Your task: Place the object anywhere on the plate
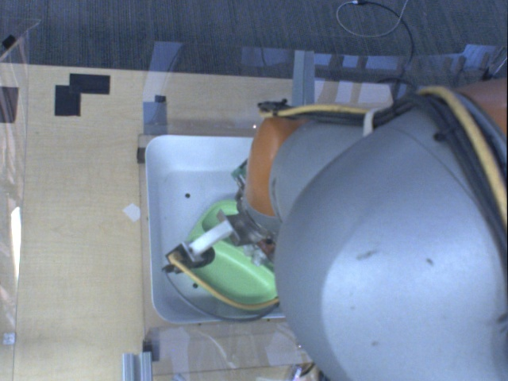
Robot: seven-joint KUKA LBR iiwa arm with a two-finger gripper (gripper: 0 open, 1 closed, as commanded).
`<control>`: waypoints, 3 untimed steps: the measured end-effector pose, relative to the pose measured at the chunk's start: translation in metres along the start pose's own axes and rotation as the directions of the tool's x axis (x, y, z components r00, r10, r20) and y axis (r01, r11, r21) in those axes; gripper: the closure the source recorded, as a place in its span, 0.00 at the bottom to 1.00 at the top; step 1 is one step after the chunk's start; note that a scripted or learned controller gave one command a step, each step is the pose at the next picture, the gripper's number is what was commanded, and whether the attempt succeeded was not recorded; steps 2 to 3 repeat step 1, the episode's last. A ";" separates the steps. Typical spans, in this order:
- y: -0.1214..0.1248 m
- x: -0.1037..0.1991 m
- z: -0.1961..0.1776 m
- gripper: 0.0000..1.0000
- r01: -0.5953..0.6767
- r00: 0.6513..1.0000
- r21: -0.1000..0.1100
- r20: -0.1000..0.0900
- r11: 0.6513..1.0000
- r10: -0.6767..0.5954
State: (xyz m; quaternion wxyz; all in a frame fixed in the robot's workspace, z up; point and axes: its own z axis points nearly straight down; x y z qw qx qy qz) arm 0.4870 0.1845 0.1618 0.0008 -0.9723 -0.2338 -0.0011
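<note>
We're seeing a round lime-green plastic plate (pixel 238 275) lying in the shallow white bin (pixel 171 181) on the pale wooden counter (pixel 79 213). The bulky grey arm (pixel 381 244) is covering the end effector (pixel 252 240) above the plate, so we can't tell its state.

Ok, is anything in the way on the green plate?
Nothing visible lies on the exposed part of the green plate in the white bin; the arm hides its right side, so I cannot tell there.
</note>
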 end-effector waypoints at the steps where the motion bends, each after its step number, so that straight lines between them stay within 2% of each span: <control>1: -0.002 0.001 -0.022 1.00 0.210 0.978 0.000 0.000 0.978 -0.210; 3: -0.002 0.001 -0.022 1.00 0.210 0.978 0.000 0.000 0.978 -0.210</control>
